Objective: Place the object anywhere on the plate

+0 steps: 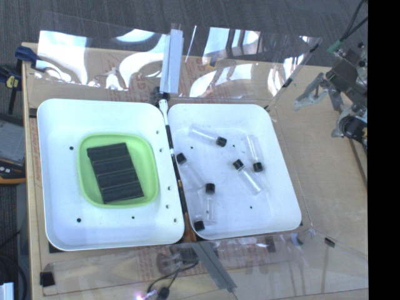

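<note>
A green square plate (147, 152) lies in the left white bin (56, 167). A black ridged block (114, 172) rests flat on the plate, slightly turned. Several clear vials with black caps are scattered in the right white bin (281, 192): one (205, 134) near the back, one (252, 150) at the right, one (248, 177) in the middle. Another vial (210, 204) lies toward the front. My gripper (325, 91) hangs at the far right, outside and beyond the right bin, well away from the vials and the plate. Nothing shows between its fingers.
A clear plastic shield (187, 55) with bright reflections stands behind the bins. A grey bar (171, 61) runs up from the seam between the bins. Bare wooden bench (325, 186) lies to the right. Cables and clamps (12, 80) sit at the left edge.
</note>
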`<state>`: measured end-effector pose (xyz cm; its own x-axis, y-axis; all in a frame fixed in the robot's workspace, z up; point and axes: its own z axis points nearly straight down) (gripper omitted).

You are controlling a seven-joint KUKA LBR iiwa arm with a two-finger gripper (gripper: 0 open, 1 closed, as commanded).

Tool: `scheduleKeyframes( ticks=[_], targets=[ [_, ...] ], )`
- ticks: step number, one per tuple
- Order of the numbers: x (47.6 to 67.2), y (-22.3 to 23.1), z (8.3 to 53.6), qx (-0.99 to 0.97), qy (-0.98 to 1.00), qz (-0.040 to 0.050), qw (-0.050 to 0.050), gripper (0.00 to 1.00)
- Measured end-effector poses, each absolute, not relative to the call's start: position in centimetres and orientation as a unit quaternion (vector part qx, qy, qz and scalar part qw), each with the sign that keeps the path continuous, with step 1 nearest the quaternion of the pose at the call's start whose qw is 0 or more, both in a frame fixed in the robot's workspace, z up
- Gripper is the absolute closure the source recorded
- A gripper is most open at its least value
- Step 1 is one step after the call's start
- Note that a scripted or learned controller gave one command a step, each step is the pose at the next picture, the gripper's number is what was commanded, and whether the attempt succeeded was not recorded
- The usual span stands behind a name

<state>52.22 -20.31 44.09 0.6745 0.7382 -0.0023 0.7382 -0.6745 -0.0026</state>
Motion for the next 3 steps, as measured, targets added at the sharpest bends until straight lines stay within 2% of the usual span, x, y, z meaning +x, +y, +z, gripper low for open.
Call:
scheduleKeyframes(
  ticks=[1,3],
  targets=[
    [47.7,-20.0,44.1,-0.946,-0.324,0.0016,0.003,0.00],
    [47.6,-21.1,44.2,-0.986,-0.165,0.0004,0.000,0.00]
  ],
)
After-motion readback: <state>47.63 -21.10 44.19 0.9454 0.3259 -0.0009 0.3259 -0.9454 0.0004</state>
